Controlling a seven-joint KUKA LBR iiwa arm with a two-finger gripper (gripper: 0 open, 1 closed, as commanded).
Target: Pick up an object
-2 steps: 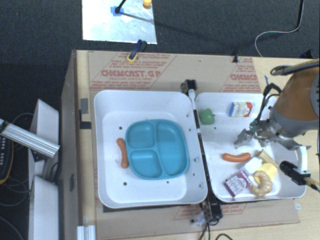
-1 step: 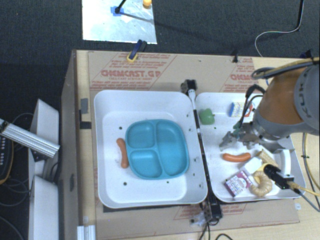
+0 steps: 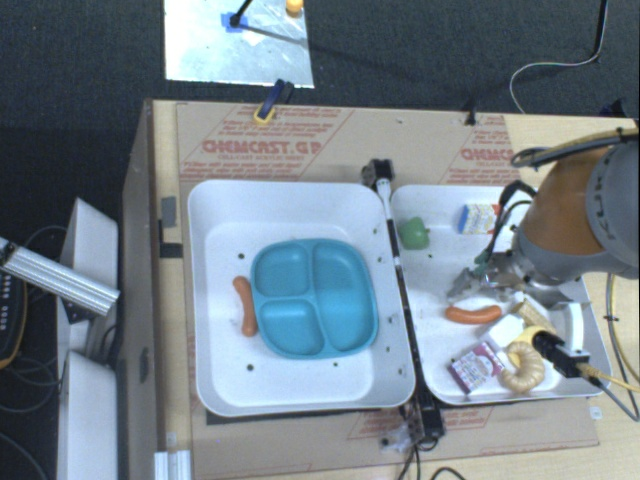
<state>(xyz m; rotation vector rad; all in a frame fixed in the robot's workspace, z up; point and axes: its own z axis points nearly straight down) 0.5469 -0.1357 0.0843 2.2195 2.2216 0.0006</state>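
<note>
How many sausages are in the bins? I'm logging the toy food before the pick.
2. One sausage lies in the left bin, just left of the blue plate; the other lies in the right bin, below the gripper. The arm may hide more.

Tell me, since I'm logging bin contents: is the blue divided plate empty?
Empty: all compartments of the blue divided plate show bare plastic.

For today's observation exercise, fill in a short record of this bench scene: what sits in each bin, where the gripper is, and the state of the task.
left bin: blue divided plate; small sausage lying beside the plate's left edge
right bin: green object, second sausage, croissant, pink packet, small carton
gripper: low in the right bin, just above the second sausage
finger state: cannot tell
task state: no object seen held
</note>
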